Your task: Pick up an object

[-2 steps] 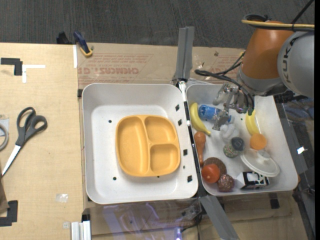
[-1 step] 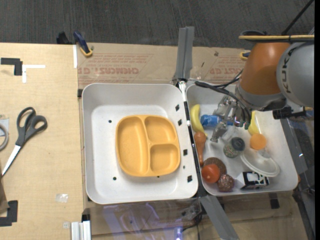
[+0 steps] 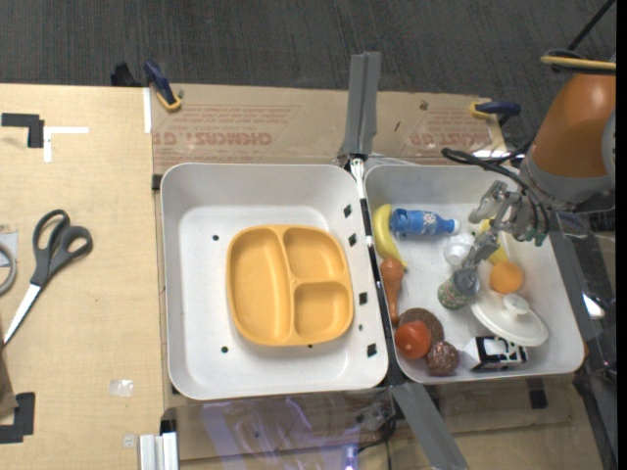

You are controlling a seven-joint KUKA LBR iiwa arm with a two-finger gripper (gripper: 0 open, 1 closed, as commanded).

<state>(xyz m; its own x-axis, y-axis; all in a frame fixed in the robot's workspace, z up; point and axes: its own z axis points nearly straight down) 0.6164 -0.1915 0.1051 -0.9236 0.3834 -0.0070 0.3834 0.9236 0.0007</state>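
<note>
The right bin holds several objects. A blue bottle lies beside a banana at its far left. A carrot, a red tomato and a brown lump lie along its left and front. An orange ball, a white lid, a tilted clear glass and a black-and-white box fill its right half. My gripper hangs open over the bin's far right, just above the glass's upper end and the orange ball, with nothing between its fingers.
The left bin carries a yellow divided plate. Scissors lie on the wooden bench at the far left. Blue clamps pin a cardboard sheet behind the bins. A grey post rises between them.
</note>
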